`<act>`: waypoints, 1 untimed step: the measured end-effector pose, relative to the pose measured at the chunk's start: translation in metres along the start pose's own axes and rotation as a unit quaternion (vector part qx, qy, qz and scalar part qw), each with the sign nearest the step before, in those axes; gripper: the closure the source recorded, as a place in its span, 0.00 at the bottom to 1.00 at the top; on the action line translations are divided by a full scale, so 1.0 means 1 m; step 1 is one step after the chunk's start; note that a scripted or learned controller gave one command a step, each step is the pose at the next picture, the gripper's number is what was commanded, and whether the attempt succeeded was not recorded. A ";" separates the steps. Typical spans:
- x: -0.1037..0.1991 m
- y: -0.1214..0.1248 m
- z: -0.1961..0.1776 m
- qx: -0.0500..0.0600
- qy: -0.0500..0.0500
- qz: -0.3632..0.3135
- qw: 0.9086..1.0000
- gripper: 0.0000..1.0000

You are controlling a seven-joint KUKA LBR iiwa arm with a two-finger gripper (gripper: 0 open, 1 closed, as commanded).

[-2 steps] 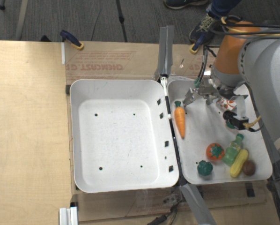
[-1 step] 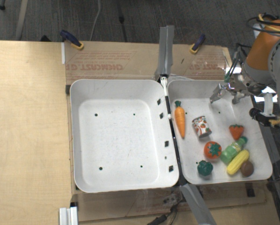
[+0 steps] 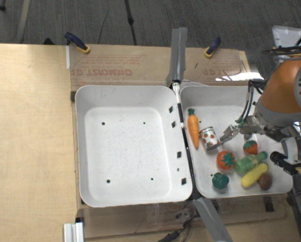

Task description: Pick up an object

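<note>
The right bin [image 3: 218, 92] holds several toy foods. An orange carrot [image 3: 193, 128] lies along its left wall. Beside the carrot is a small red and white can [image 3: 208, 138]. Further front are a red tomato [image 3: 226, 160], a green broccoli piece [image 3: 220, 180], a green pepper [image 3: 245, 164], a yellow corn cob [image 3: 254, 175], a brown potato [image 3: 265, 182] and a small red fruit [image 3: 250, 146]. My gripper [image 3: 228, 134] reaches in from the right, tilted, with its tip just right of the can and above the tomato. Nothing shows in its grasp.
The left bin [image 3: 125, 145] sits against the right one, with a grey divider post [image 3: 178, 54] at the back between them. Two blue and yellow clamps [image 3: 76, 42] [image 3: 212, 46] hold cardboard behind the bins. Wooden bench top [image 3: 29, 135] extends left.
</note>
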State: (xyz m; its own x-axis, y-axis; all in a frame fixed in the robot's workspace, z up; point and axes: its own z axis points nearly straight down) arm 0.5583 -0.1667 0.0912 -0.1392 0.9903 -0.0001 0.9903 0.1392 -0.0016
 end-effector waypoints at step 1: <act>0.064 -0.029 0.000 0.000 0.000 0.020 1.000 0.00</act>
State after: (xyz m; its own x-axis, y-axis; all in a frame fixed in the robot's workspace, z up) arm 0.5204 -0.1072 0.0911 -0.0990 0.9951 0.0000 0.9951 0.0990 -0.0024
